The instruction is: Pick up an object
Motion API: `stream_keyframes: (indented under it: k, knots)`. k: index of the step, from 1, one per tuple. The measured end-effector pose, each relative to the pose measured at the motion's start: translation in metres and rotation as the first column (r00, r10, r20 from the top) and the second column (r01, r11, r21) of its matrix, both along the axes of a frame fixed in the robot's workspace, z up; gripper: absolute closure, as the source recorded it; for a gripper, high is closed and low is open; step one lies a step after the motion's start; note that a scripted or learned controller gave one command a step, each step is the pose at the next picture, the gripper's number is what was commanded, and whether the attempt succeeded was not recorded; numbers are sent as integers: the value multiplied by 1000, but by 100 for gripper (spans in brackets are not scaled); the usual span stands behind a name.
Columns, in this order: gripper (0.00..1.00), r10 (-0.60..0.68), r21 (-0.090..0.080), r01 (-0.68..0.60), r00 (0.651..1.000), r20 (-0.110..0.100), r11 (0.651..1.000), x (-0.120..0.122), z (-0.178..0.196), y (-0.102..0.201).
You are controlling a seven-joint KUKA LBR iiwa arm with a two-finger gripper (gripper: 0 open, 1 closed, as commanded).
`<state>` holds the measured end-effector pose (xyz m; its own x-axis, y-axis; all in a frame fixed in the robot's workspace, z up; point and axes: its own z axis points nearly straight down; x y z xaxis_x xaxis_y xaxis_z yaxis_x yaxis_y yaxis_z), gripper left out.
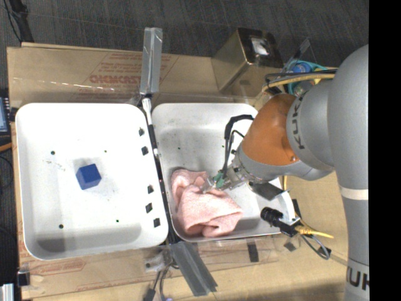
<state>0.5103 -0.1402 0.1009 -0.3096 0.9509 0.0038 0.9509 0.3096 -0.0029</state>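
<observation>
A robotics lab: a cardboard-lined bench (75, 68) with two white bins (37, 168) over dark carpet (188, 5).

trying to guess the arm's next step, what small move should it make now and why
Probably a short push down into the pink cloth. The gripper sits at the cloth's upper right edge in the right bin, and no fold shows between its tips. The blue cube lies apart in the left bin, a far longer reach.
</observation>
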Motion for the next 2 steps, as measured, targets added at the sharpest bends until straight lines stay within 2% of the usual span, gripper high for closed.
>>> stream_keyframes:
  k: [1,2]
  knots:
    - [0,0,0,0,1000,0,1000,0,0,0]
    - [0,0,0,0,1000,0,1000,0,0,0]
